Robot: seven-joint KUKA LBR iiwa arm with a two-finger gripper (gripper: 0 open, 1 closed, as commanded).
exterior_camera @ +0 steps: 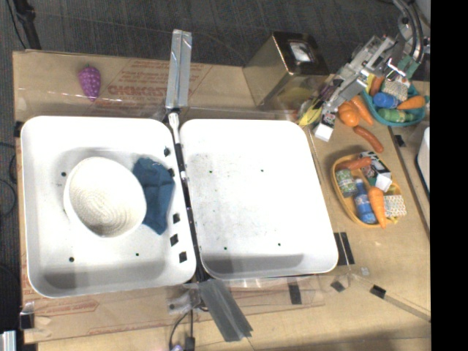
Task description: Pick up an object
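In the left bin (44, 269) lies a white, round, woven dome-shaped object (106, 196). A crumpled blue cloth (155, 192) rests against its right side, near the divider between the bins. The right bin (256, 196) sits beside it, its white floor speckled. My gripper (335, 88) hangs at the upper right, outside both bins, past the right bin's far right corner and well away from the two objects. It points down and to the left from the arm's wrist (380, 50).
A purple object (90, 81) lies on the bench behind the left bin. A brown box (289, 68) stands behind the right bin. At the right are a yellow basket (338, 175) and a teal bowl (391, 118) of toy food.
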